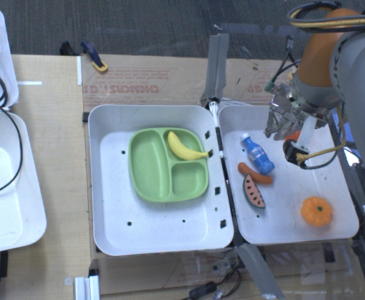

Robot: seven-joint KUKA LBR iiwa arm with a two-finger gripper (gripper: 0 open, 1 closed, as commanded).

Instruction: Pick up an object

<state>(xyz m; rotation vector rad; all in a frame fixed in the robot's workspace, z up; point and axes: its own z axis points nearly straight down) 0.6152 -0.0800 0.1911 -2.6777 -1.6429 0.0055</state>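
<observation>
Blue bottle [258,154] touching orange sausage [255,173], watermelon slice [253,191].

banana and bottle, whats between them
In the camera view, the banana lies in the green plate in the left bin; the bottle lies in the right bin. Between them run the bins' two adjoining rims and bare white floor.

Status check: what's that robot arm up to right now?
Pincer above right bin's back edge, grip unclear. Blue bottle nearest, untouched. Hot dog lies against it.
</observation>
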